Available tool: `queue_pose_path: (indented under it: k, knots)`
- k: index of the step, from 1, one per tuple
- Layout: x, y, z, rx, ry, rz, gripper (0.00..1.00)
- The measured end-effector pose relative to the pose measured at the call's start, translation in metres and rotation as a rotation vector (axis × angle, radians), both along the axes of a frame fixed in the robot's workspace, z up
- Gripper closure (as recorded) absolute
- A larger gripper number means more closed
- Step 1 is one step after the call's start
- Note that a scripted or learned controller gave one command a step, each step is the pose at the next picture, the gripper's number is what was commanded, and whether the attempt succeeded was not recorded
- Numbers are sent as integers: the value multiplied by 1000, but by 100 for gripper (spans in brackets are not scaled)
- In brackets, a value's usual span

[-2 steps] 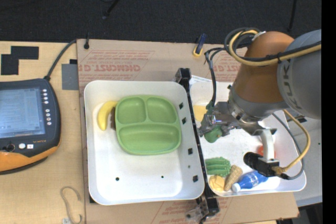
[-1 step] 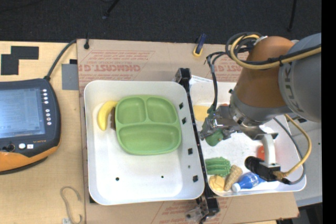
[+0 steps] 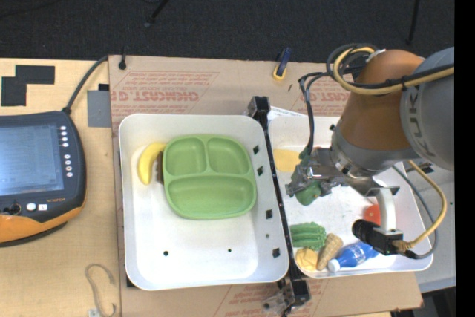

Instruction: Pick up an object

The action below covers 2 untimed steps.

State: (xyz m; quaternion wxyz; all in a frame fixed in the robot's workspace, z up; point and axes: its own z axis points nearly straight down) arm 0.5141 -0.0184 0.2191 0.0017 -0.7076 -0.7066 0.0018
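Small dark green thing [image 3: 309,196] right under the pincer [image 3: 304,185], in the left half of the right bin [image 3: 386,269], close to the divider between the bins. Too small and shadowed to name; partly covered by the pincer from above. Impossible to tell whether the pincer is wide, narrow or clamped on it.

Around it in the same bin: one flat yellow thing [image 3: 286,158], half hidden under the wrist; one ribbed light green thing [image 3: 307,234]; one beige cone [image 3: 329,250] leaning on one yellow dish [image 3: 306,260]; one blue bottle [image 3: 355,256] with a white cap end, label unreadable; one red-orange thing [image 3: 372,213], mostly covered. Much of this bin's floor hidden by the arm [image 3: 378,115].

On the arm's grey shell, letters "KU", cut off at the frame's right.

In the left bin [image 3: 193,249]: one green plate [image 3: 209,176] with three compartments, and one banana [image 3: 146,162] touching its left rim, partly tucked beneath.

Two bins in all, on a cardboard sheet [image 3: 171,89] with red print, upside down, seemingly "CHEMCAST", not fully legible.

Farther left on the surface [image 3: 44,85], one handheld screen unit [image 3: 33,163], cut off by the frame's left edge, screen text unreadable.
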Motion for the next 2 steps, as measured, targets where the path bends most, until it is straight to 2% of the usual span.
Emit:
queue_pose_path:
  k: [1, 2]
  knots:
    - [-9, 7, 3, 1, 0, 3, 100]
    - [0, 1, 0, 1, 0, 0, 100]
